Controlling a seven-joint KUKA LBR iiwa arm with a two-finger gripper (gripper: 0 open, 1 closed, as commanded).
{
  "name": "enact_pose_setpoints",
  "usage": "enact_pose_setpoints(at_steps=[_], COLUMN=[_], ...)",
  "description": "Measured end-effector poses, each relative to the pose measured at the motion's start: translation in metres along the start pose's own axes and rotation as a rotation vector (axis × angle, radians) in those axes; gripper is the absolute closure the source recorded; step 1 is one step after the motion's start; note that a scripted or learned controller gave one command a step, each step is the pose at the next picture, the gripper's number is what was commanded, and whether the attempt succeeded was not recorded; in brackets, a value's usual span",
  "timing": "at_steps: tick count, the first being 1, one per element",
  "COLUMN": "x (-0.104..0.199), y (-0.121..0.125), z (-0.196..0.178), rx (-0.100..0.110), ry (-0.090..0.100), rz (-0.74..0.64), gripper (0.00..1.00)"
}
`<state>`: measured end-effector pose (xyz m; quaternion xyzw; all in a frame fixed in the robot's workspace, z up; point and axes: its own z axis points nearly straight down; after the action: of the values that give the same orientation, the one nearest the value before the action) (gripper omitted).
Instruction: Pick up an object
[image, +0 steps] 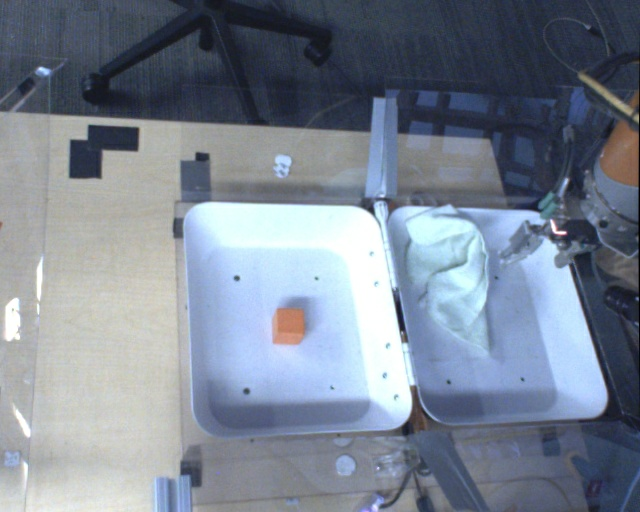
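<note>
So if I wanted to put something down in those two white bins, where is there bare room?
The left bin has most: bare floor all around the small orange cube near its middle. In the right bin, the crumpled pale cloth fills the left and back part; the front strip and right side are bare, though the claw hangs over the back right.

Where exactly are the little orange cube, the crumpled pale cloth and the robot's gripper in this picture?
orange cube (289, 326): camera view, on its top face, in the left bin.
pale cloth (452, 275): camera view, on the middle of its crumpled folds, in the right bin.
gripper (540, 243): camera view, between its fingertips, above the right bin's far right part.
</note>
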<state>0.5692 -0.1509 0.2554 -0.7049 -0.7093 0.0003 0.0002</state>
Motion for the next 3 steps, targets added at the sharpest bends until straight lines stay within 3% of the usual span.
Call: enact_pose_setpoints(at_steps=[1,2,3], x=[0.010,0.009,0.011], y=[0.068,0.102,0.104], z=[0.098,0.167,0.156], rx=[-0.002,-0.004,-0.012], ry=[0.000,-0.002,-0.005], rz=[-0.223,-0.215,-0.221], gripper=[0.00,0.00,1.00])
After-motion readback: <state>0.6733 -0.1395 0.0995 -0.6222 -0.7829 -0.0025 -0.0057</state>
